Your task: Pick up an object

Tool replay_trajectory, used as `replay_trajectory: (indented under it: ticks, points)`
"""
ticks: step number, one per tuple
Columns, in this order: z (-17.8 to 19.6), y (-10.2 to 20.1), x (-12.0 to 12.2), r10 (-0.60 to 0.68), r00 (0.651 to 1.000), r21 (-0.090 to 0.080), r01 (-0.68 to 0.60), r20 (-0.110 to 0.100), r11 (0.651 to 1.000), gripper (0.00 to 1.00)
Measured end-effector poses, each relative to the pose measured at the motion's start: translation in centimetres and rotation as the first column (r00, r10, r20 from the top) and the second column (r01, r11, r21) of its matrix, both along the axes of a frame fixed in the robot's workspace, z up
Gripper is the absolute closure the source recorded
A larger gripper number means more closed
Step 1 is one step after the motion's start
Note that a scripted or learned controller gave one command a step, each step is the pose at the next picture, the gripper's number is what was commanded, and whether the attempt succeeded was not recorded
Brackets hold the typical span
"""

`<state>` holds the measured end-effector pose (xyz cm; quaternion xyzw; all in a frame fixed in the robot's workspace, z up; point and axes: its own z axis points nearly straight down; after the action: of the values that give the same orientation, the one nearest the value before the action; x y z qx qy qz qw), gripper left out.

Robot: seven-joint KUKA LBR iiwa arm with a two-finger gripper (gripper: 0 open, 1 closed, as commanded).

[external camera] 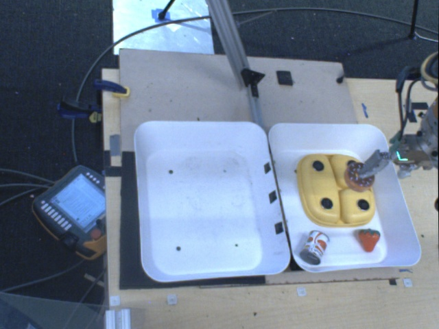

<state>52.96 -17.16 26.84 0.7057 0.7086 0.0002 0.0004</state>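
In the right bin [405,211] lies a yellow three-part toy block [328,190] with black dots. A small brown and pink doughnut [354,177] rests on its upper right part. My gripper [369,167] reaches in from the right at a slant, and its tip is right at the doughnut's upper right edge, touching or just above it. A red strawberry [368,239] and a small tipped can [315,246] lie near the bin's front wall, well apart from the gripper.
The left bin [147,184] stands beside the right one, joined along the middle rim by black clips [273,196]. A grey pole [230,36] slants over the bench's back. A teach pendant [72,208] lies off the bench at the left.
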Motion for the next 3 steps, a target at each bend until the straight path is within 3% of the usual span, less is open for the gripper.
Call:
replay_trajectory:
  ticks: [1, 3]
  points:
    - [0.0, 0.0, 0.0, 0.000, 1.000, 0.000, 0.000, 0.001, 1.000, 0.00]
    - [-11.3, 0.8, 0.4, -0.003, 1.000, 0.001, 0.003, -0.004, 1.000, 0.00]
